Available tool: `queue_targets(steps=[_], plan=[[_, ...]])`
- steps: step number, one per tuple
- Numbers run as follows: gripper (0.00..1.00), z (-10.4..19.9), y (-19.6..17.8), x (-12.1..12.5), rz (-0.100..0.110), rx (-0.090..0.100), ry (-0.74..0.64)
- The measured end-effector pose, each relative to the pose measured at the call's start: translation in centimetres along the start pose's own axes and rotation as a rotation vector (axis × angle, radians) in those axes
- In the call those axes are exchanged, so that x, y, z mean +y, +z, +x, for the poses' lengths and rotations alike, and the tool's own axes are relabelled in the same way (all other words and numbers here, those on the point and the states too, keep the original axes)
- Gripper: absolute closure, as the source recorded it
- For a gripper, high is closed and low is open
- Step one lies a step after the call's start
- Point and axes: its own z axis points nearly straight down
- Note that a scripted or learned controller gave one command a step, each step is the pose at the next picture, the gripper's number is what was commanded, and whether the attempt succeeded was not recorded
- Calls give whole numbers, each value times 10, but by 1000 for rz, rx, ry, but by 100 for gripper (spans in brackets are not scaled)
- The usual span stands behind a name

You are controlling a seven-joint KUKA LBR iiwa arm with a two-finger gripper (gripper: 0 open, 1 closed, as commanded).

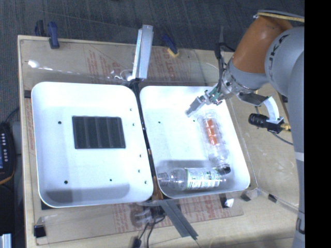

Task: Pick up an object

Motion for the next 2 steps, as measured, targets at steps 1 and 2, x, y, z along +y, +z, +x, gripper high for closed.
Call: queue_targets(steps=[1,2], plan=[[0,17,46,-38,4,5,64],[0,16,36,-37,2,2,48]])
